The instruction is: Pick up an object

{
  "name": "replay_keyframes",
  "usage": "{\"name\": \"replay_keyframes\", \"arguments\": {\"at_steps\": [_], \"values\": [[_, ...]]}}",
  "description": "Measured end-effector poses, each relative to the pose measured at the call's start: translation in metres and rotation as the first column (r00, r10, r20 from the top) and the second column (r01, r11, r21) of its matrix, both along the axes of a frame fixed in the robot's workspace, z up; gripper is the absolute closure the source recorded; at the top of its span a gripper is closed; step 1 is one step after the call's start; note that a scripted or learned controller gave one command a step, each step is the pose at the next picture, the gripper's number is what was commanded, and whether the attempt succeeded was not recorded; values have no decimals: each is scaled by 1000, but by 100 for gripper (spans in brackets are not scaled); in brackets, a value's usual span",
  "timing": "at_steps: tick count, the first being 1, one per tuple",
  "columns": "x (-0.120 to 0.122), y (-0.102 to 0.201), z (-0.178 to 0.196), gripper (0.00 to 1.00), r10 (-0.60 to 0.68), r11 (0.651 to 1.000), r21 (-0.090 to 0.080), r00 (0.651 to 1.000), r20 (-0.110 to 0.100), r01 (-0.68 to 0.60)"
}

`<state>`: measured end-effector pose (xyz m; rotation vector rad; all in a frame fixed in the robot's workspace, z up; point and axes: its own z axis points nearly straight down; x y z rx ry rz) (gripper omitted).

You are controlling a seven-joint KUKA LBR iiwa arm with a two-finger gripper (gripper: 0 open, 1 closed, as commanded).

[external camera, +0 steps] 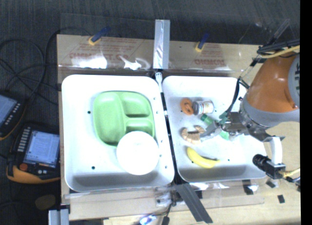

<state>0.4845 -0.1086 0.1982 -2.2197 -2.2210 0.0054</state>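
The right bin (229, 85) holds a yellow banana (201, 158) near its front, a tan croissant-like piece (191, 133), an orange round thing (186, 105), a small clear jar (204, 107) and a little green item (206, 119). My gripper (214, 130) reaches in from the right and hangs low over the bin's middle, just right of the tan piece and above the banana. Its grey fingers (210, 132) point left with a narrow gap, and nothing shows between them.
The left bin (73, 121) carries a green divided tray (122, 114) with a white round plate (138, 152) overlapping its front corner. A metal divider (162, 48) stands behind the seam between the bins. Tablets and cables lie off the bench at the left.
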Motion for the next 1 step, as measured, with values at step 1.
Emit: {"name": "replay_keyframes", "arguments": {"at_steps": [1], "values": [[84, 12, -106, 0, 21, 1000, 0, 1000, 6, -21]]}}
